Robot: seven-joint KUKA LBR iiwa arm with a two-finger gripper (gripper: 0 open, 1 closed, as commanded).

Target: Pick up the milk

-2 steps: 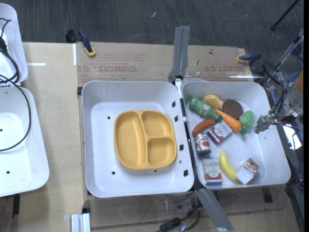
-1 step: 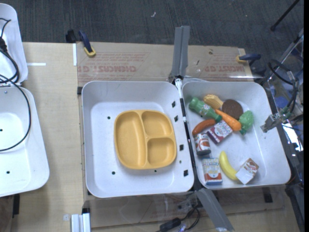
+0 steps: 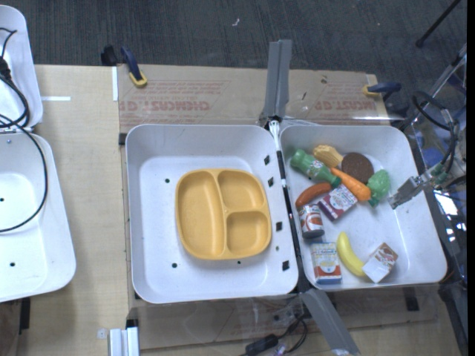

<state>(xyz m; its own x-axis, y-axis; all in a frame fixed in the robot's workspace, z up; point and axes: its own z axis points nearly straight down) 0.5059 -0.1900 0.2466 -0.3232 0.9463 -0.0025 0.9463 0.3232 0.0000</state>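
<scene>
The gripper [image 3: 407, 192] is poised at the right bin's [image 3: 420, 236] right wall, grip state unclear; the milk [image 3: 326, 262] lies untouched near the front.

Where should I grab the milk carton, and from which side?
Probably from straight above, fingers across its narrow width: the milk carton lies flat, label up, so its long sides are the likeliest grip. Mind the banana close on its right.

Slim grey metallic tool [image 3: 404, 193], green-tinted wrist, black cables
</scene>
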